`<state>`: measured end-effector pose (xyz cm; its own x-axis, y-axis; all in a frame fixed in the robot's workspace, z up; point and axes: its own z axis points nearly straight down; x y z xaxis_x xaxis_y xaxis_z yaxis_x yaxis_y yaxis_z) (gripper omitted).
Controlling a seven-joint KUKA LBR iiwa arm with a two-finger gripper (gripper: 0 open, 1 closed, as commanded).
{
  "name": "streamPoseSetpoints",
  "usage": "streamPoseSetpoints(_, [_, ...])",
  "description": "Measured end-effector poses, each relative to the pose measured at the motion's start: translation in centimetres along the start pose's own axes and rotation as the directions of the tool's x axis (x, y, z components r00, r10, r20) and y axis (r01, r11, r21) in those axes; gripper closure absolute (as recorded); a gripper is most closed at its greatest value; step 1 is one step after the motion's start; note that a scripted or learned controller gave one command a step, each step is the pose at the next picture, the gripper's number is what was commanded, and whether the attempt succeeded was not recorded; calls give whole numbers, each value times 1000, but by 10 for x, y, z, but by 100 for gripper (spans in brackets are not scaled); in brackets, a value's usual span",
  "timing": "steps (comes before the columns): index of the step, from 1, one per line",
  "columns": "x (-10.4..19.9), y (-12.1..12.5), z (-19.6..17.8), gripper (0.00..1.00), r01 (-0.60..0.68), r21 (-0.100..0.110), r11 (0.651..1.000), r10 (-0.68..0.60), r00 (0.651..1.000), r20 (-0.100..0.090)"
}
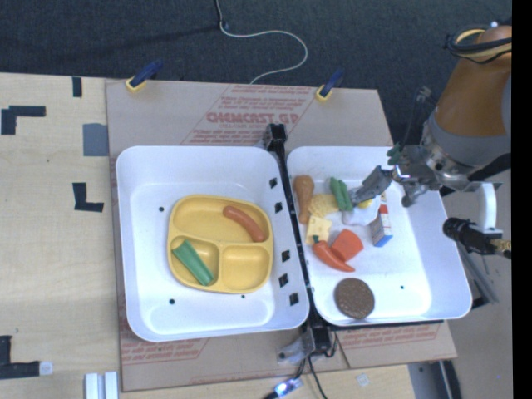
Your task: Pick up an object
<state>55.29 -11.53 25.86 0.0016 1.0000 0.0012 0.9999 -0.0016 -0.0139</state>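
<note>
Just beside the tip of the grey two-finger gripper (363,194), in the right white bin (432,264), lies a small green plastic vegetable (339,193); whether the gripper is open or closed cannot be told. Crowding the green vegetable are a brown tapered stick (303,191) to its left, a pale yellow chunk (319,223) below it, and a small white-and-blue bottle (381,226) below and right. Farther below lie an orange-red plastic pepper (347,243), a red carrot-shaped piece (332,259) and a round brown disc (354,298). Well left of it, the left white bin (141,223) bears a yellow divided plate (241,264).
</note>
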Motion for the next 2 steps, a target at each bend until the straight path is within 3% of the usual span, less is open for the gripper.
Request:
streamPoseSetpoints(1, [0, 2, -6, 0, 3, -12, 1000, -3, 1000, 2])
streamPoseSetpoints(2, [-5, -2, 40, 0, 2, -8, 1000, -2, 1000, 1])
